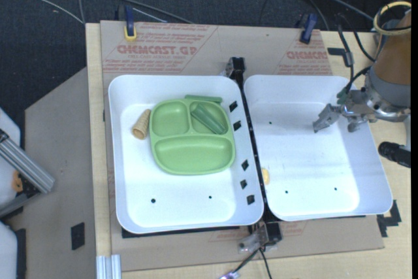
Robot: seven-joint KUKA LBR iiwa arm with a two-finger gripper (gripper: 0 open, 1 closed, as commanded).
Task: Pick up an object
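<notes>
In the left bin [130, 199] lies a green divided plate [189, 153]. A dark green elongated piece [209, 118] rests in the plate's upper right compartment. A flat green strip [204, 99] peeks out behind the plate's far edge. A tan waffle cone [140, 124] lies against the plate's left side. My gripper [337, 122] hangs over the upper right part of the right bin [307, 206], far from the plate. Its two fingers are spread open and nothing is between them.
A small yellow-orange bit [264, 175] sits at the right bin's left rim, near the black divider clips [245, 183]. Blue clamps [130, 23] hold the board at the back. Cables [356, 85] trail near the wrist.
</notes>
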